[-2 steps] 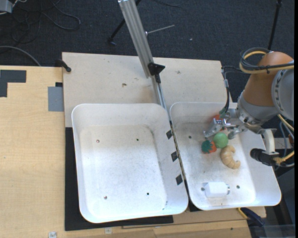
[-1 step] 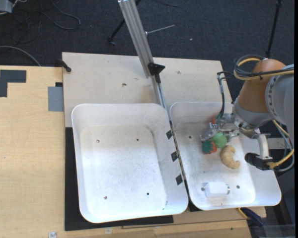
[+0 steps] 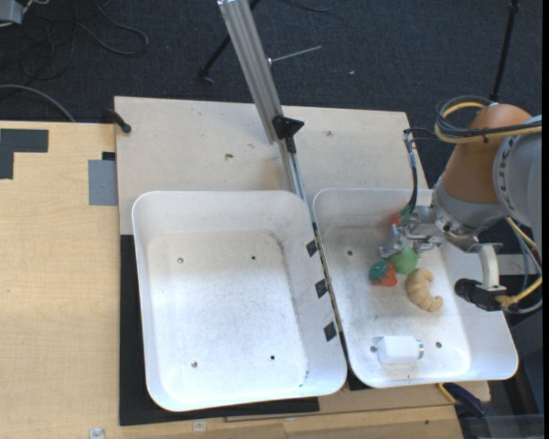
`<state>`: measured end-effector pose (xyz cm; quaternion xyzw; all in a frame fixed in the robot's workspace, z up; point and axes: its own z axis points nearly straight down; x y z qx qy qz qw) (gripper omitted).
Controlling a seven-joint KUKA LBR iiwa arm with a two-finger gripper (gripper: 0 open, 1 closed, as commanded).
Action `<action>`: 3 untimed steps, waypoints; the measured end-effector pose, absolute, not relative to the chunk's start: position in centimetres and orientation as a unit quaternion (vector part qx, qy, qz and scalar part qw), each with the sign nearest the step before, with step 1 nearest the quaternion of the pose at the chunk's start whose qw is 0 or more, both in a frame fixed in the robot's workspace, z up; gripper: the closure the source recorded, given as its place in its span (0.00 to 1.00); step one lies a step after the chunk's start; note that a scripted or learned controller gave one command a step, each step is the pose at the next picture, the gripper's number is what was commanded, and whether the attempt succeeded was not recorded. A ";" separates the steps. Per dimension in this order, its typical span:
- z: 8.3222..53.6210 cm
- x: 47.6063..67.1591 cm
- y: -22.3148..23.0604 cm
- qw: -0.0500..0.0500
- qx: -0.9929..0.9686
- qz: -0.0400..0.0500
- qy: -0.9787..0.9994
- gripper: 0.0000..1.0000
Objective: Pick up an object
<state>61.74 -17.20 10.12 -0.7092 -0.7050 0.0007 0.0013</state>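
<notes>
Camera view: gripper (image 3: 398, 241) down inside the right bin (image 3: 494, 359), just above the green ball (image 3: 404, 262) and seemingly touching it. Fingers small and part-hidden: impossible to tell whether wide, narrow or closed on anything. Just left of the green ball, a red-and-green piece (image 3: 382, 273); just right and below, a tan croissant-shaped toy (image 3: 425, 290); further below, near the bin's front, a white block (image 3: 398, 348). Left bin (image 3: 160, 213) well left of the ball.

Step in hand, by judgement: descent onto the cluster for a grasp. Next move calls for closing squarely on one piece, then lifting straight up without dragging the neighbours.
</notes>
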 end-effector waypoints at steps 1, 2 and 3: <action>16.3 61.6 -17.9 -0.002 -0.709 -0.001 -0.705 1.00; 20.6 61.4 -18.3 -0.001 -0.709 -0.001 -0.705 1.00; 23.9 61.4 -18.4 -0.001 -0.707 0.000 -0.707 1.00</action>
